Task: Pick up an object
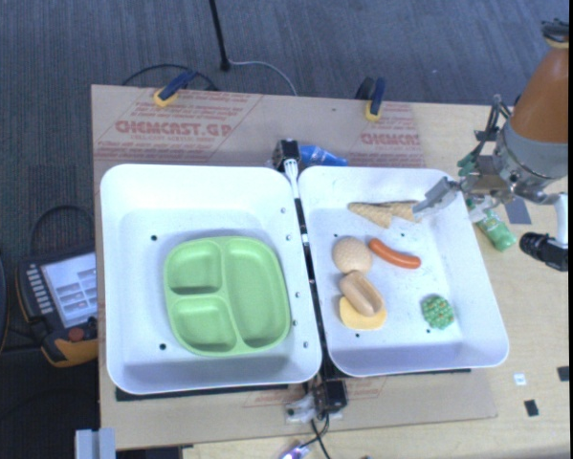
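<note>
Smooth green compartment tray [227, 295]

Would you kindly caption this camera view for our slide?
Grey two-finger gripper near tan waffle cone in right white bin; green divided tray in left white bin.

Tray [227, 292] in left bin [133, 199]; cone [382, 212], sausage [394, 255], bun [351, 253] in right bin [477, 304].

A robotics lab: a clamped board [267, 127] on the desk [535, 352], two white bins [123, 256], cables [219, 27], grey carpet [56, 27].
</note>
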{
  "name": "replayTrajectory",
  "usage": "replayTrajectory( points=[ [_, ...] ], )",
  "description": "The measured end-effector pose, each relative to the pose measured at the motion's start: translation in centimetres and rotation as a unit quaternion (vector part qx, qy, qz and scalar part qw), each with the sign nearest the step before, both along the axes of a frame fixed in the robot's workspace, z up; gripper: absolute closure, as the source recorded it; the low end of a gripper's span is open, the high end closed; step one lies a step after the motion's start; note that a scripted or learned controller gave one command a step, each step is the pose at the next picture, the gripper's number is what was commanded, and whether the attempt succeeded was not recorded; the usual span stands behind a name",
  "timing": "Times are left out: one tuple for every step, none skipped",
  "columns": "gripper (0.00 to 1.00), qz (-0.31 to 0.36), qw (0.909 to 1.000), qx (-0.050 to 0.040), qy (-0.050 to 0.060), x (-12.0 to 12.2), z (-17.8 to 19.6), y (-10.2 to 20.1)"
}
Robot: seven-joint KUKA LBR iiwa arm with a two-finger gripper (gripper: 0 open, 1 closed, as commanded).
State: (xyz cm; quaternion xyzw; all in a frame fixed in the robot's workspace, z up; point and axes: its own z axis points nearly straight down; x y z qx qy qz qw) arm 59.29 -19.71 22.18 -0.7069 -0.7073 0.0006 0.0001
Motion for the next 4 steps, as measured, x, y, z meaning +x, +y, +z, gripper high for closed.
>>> replayTrajectory(
  points=[
    [0.00, 0.120, 0.9927, 0.0000, -0.001, 0.7, -12.9, 2.5],
    [0.00, 0.109, 0.9940, -0.0022, -0.006, -2.7, -13.3, 8.5],
    [1.00, 0.108, 0.9941, -0.0040, -0.008, -2.5, -12.2, 8.4],
    [1.00, -0.049, 0.9988, 0.0001, 0.000, 0.3, -3.8, 15.1]
  ],
)
